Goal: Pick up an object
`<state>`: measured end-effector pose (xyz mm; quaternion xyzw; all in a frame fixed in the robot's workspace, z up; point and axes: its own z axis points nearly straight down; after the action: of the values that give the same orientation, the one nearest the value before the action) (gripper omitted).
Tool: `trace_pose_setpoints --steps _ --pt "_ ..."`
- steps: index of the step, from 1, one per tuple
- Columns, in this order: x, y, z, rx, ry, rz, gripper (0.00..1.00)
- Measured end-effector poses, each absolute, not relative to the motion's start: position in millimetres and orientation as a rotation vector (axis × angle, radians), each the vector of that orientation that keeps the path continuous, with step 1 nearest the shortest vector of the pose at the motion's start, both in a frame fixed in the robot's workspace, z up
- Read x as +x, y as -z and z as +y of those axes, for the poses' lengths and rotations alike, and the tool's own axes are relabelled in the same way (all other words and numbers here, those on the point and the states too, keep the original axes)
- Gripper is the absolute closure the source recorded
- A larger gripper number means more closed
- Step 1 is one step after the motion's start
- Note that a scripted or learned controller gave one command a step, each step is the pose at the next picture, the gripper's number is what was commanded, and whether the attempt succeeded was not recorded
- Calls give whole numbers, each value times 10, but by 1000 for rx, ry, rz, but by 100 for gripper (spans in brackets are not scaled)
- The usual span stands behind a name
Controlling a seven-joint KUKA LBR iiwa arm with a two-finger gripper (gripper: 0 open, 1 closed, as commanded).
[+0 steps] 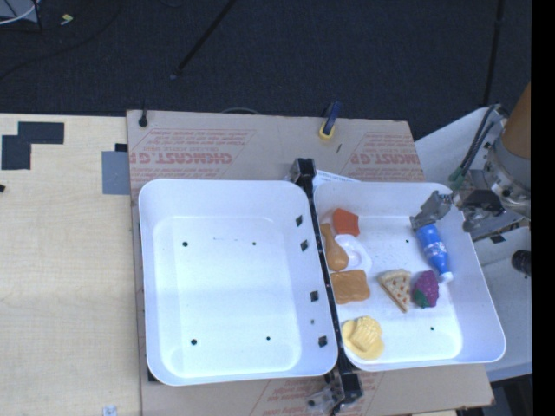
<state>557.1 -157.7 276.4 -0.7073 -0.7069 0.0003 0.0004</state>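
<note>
Dark carpet with stray cables behind; pale wooden bench (61,267) below, topped with a printed cardboard sheet (217,150) under two shallow white bins side by side.

Left bin (165,232): bare white floor with a few small dark holes. Black clips along the seam between the two bins.

Right bin (481,319): several toy foods. Orange-red block (345,222) near the far left corner, touching a tan bread-like roll (334,251) just beneath it. Brown toast-like piece (350,286) below that, close to the divider. Yellow ridged piece (363,337) at the near left corner. Yellow wedge (396,288) mid-bin, touching a purple grape cluster (425,288) with a green tip. Blue bottle (433,248) with a white cap lying tilted near the right wall, cap end toward the grapes.

Reaching in from the right: grey arm, orange band just visible at the frame edge. Gripper (451,213) spread wide, one finger (427,208) just above the bottle's upper end, the other out over the bin's right rim. Nothing between them; bottle flat on the bin floor.
</note>
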Motion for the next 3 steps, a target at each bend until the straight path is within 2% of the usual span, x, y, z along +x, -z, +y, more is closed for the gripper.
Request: trace_pose_setpoints --steps 1,2,3 --pt "4954 -2061 -1056 -2212 -9 -2213 0" --pt "5268 -865 -855 -2226 1 -2222 0" --pt "5241 -968 -870 -2230 -4 -2206 100"
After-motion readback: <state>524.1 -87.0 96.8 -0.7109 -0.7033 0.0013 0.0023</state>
